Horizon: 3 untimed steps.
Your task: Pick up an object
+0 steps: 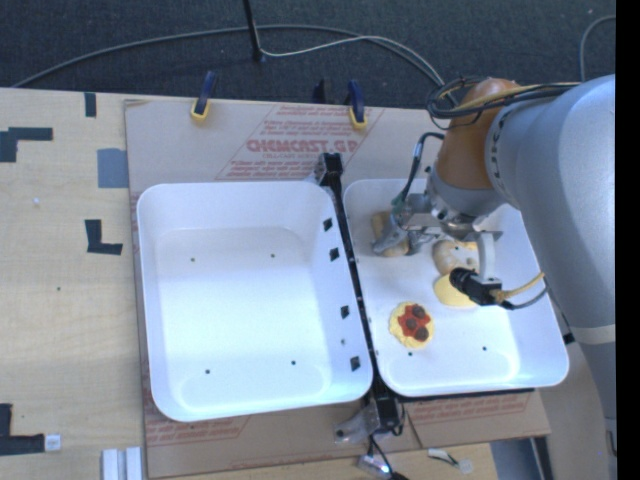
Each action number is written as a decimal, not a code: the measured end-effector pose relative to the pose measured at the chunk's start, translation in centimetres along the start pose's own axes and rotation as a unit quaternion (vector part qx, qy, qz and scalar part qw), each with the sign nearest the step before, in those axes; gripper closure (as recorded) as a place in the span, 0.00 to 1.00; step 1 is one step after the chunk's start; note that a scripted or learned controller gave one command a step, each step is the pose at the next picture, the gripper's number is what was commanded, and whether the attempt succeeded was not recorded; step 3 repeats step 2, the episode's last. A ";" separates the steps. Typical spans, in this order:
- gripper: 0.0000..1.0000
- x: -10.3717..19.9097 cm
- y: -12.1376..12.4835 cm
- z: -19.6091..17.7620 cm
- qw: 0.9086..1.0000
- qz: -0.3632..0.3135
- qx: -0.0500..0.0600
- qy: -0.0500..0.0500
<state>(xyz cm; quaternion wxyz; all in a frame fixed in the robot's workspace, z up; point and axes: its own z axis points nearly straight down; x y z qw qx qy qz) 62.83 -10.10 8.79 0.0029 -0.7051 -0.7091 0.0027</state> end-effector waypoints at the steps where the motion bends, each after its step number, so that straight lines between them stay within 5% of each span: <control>1: 1.00 6.7 -3.7 -9.8 1.000 -0.001 -0.005 0.000; 2: 1.00 15.5 -2.2 -9.3 1.000 -0.001 -0.001 0.000; 3: 1.00 15.5 -2.2 -9.3 1.000 -0.001 -0.001 0.000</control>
